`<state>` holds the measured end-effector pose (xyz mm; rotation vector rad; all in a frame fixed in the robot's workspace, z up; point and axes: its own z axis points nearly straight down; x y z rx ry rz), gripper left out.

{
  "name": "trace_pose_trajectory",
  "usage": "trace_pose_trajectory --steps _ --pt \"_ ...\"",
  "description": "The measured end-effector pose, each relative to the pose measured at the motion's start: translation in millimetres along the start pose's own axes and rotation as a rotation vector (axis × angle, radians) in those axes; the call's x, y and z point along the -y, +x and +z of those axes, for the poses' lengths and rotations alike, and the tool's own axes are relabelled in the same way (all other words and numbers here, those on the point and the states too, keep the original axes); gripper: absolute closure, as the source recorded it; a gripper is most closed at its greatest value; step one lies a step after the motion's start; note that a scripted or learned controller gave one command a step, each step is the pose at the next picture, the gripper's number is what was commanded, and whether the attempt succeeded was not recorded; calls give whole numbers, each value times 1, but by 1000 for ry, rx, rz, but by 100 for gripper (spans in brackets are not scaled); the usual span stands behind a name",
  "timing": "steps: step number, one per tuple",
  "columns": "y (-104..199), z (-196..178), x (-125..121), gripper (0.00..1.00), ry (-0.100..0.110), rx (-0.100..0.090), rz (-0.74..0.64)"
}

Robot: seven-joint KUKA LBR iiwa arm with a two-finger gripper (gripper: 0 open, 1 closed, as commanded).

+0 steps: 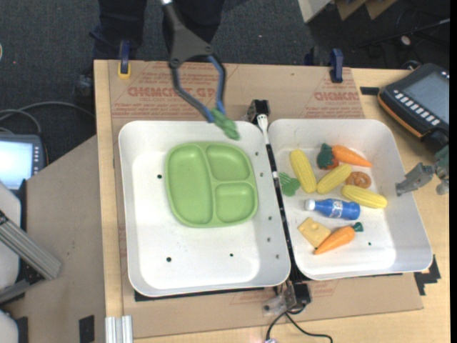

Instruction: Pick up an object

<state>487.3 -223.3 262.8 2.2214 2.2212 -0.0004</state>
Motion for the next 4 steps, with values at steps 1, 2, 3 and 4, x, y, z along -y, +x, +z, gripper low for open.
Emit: trace_pose_trajectory --steps 1,2,3,4 --pt "1 159 -24 0 -21 2 -3" --pt "51 178 -54 0 -7 2 -6" --pt "49 168 -52 100 -6 3 -1" --pt "49 168 -52 0 -5 3 0"
